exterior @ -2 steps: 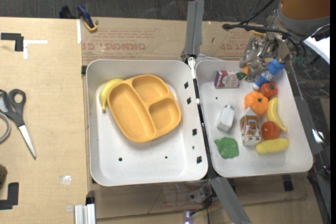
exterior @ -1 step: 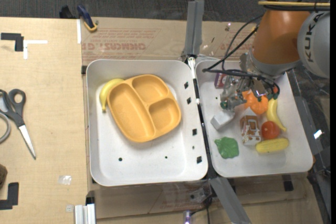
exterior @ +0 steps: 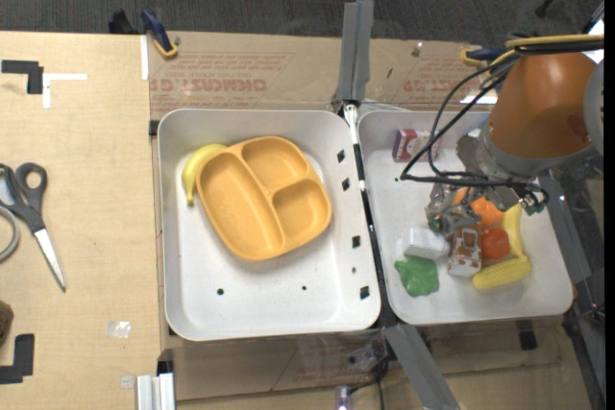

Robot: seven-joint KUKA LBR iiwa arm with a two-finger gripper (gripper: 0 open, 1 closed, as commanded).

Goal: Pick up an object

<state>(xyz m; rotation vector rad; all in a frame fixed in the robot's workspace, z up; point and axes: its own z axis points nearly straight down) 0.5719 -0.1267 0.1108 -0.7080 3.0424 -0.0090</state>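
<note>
The right bin (exterior: 404,298) holds a heap of toy food: a green leafy piece (exterior: 417,276), a white block (exterior: 424,240), a small brown carton (exterior: 465,250), a red tomato (exterior: 495,244), an orange fruit (exterior: 485,209), a yellow corn-like piece (exterior: 501,275) and a yellow banana (exterior: 516,228). A pink and white carton (exterior: 411,144) lies apart at the bin's far side. My gripper (exterior: 448,206) is low over the heap's left part, beside the orange fruit and above the brown carton. The wrist and cables hide what lies under it.
The left bin (exterior: 192,302) holds an orange divided plate (exterior: 263,196) with a yellow banana (exterior: 198,166) tucked at its far left edge. Scissors (exterior: 36,221) lie on the bench at far left. The arm's orange band (exterior: 543,106) overhangs the right bin's far right corner.
</note>
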